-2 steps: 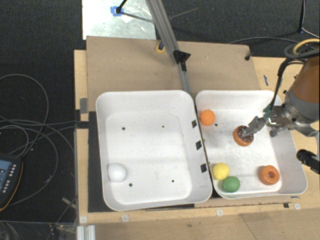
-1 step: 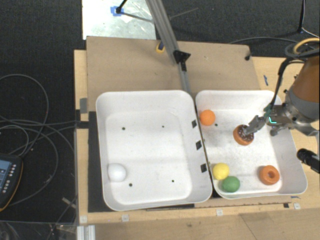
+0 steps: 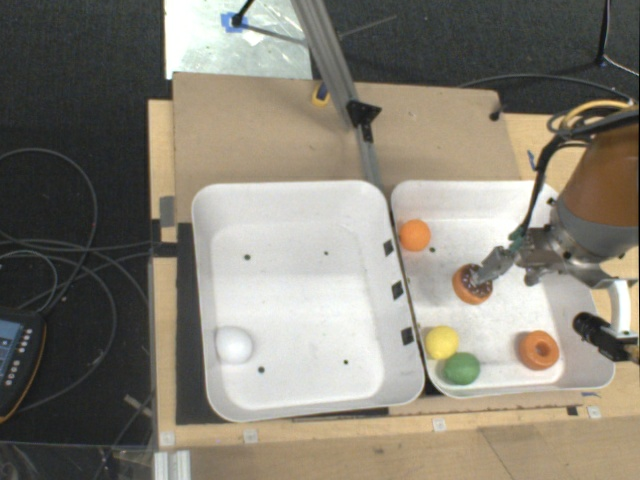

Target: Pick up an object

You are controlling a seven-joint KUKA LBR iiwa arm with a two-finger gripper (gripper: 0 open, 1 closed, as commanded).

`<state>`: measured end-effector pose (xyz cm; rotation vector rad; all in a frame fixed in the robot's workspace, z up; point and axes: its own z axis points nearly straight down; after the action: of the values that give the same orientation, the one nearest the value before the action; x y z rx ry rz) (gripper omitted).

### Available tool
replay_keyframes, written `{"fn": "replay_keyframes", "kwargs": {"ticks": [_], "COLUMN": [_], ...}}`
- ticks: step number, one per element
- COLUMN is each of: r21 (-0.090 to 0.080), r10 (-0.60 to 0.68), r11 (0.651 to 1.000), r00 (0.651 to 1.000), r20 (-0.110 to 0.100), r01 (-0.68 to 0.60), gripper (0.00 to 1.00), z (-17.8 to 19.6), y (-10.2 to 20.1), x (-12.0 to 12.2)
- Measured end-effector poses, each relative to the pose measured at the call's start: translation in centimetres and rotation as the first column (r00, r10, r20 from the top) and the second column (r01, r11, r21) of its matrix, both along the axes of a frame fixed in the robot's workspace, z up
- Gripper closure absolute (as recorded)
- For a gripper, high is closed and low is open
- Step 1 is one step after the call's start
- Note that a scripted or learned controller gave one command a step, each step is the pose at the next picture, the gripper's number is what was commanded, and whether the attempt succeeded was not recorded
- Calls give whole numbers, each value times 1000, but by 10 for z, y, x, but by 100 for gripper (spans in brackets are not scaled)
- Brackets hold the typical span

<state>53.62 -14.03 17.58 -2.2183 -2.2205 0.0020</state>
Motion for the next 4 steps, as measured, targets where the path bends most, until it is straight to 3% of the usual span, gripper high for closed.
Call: {"fn": "replay_keyframes", "kwargs": {"ticks": [1, 2, 3, 4], "r21": [1, -1, -1, -3], "r10": [-1, -2, 0, 2], "r11": [1000, 1000, 1000, 1000], "r00": [1000, 1000, 1000, 1000], "r20": [-2, 5, 10, 8], "r01": [1, 2, 0, -2], "gripper": [0, 0, 100, 100], "z": [-57, -84, -71, -27], "y": [-1, -2, -2, -6], "x": [-10, -8, -7, -7]}}
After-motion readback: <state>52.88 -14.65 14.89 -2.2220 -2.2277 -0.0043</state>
